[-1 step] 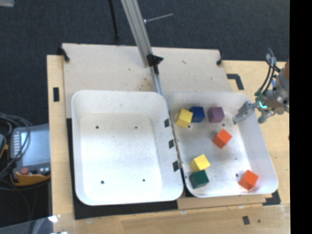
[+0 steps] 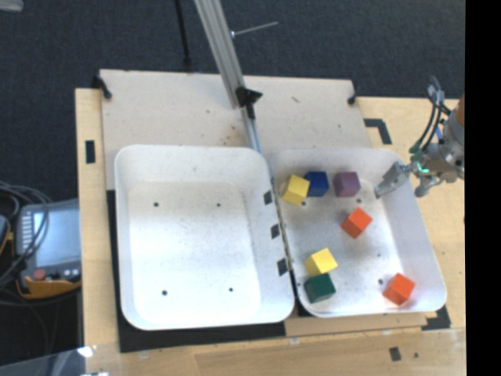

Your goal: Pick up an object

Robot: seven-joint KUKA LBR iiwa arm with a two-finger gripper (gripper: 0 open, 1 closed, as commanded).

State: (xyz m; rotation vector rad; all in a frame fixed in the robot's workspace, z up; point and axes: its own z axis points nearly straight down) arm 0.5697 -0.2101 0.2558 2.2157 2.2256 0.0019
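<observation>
The right bin (image 2: 415, 233) holds several small cubes. A yellow cube (image 2: 296, 189), a blue cube (image 2: 317, 182) and a purple cube (image 2: 347, 183) sit in a row near its far edge. An orange cube (image 2: 357, 222) lies mid-bin. A second yellow cube (image 2: 321, 261) touches a green cube (image 2: 319, 287) at the near left, and another orange cube (image 2: 399, 288) rests at the near right. My gripper (image 2: 407, 183) hangs over the bin's far right corner, open, with nothing between its fingers, to the right of the purple cube.
The left bin (image 2: 196, 233) sits beside the right one, sharing a divider edge. A slanted metal rail (image 2: 223, 45) rises behind the bins. A pendant with a screen (image 2: 47, 245) lies off the bench's left side.
</observation>
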